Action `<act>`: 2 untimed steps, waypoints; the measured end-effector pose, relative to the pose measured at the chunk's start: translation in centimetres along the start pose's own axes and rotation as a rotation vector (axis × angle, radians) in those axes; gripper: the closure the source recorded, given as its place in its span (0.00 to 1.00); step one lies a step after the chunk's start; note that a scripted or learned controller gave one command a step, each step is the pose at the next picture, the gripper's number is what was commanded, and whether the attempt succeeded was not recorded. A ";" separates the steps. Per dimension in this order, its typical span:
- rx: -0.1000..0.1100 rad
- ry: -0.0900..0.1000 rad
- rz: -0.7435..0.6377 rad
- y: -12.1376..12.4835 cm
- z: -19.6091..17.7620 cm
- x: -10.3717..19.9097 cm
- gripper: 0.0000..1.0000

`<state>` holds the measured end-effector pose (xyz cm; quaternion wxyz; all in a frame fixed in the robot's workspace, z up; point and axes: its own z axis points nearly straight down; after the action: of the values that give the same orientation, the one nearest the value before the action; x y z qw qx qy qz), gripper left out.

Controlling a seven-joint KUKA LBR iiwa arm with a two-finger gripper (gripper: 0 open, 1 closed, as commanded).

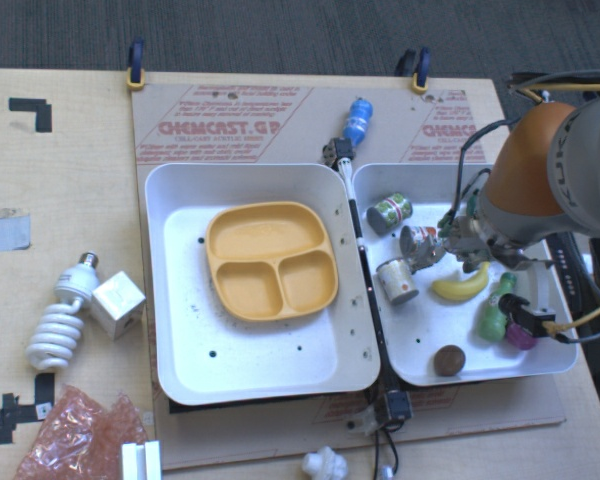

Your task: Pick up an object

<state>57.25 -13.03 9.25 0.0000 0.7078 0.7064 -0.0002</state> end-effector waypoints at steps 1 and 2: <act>-0.001 -0.001 -0.004 8.7 -0.1 2.7 0.00; 0.000 0.000 0.000 5.0 0.0 3.8 0.00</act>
<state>62.21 -9.24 9.27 0.0002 0.7077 0.7065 -0.0002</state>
